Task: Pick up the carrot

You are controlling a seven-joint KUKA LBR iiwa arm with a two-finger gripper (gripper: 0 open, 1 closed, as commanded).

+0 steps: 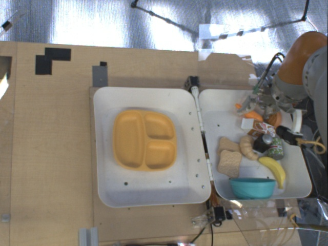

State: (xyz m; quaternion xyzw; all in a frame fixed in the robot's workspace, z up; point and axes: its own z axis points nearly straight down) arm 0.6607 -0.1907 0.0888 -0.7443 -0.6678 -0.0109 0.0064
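Camera view: small orange carrot (252,115) lies in right bin (220,111); jaws' state unclear.

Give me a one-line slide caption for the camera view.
Arm over right bin of toy food near carrot; yellow tray in left bin.

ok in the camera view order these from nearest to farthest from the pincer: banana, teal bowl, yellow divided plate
Measured from the pincer, near the top of the right bin:
1. banana, right bin, lower right side.
2. teal bowl, right bin, at its lower edge, just past the banana.
3. yellow divided plate, far off in the left bin.
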